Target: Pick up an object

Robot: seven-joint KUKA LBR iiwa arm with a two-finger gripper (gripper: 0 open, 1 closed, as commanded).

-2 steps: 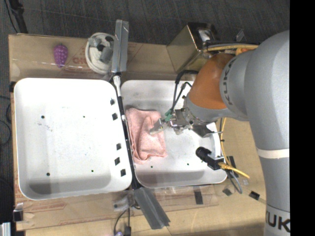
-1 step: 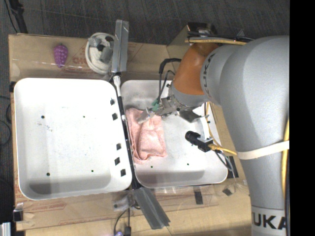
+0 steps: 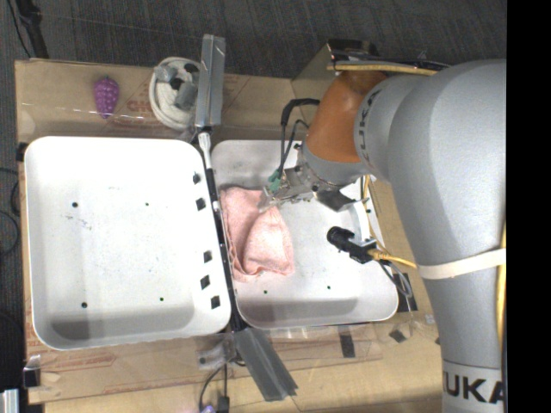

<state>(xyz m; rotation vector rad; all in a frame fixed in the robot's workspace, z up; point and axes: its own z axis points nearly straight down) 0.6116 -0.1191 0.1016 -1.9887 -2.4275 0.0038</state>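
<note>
Grey arm point(image 3: 448, 170) with orange band, entering from the right and bent down over the right bin point(image 3: 362, 304). Left bin point(image 3: 112, 239) alongside, separated by a central divider. Pink cloth point(image 3: 256, 235), crumpled, lying in the right bin's left half, close beside the divider; long axis running roughly from the bin's far edge toward its near edge, bulkier end nearer the camera. Gripper point(image 3: 282, 188) poised at the cloth's far upper corner, touching or just above it; finger state impossible to tell. Judged stage: approach or early grasp, cloth resting on the bin floor, lift not yet done. Purple object point(image 3: 106, 95) on the bench beyond.
</note>
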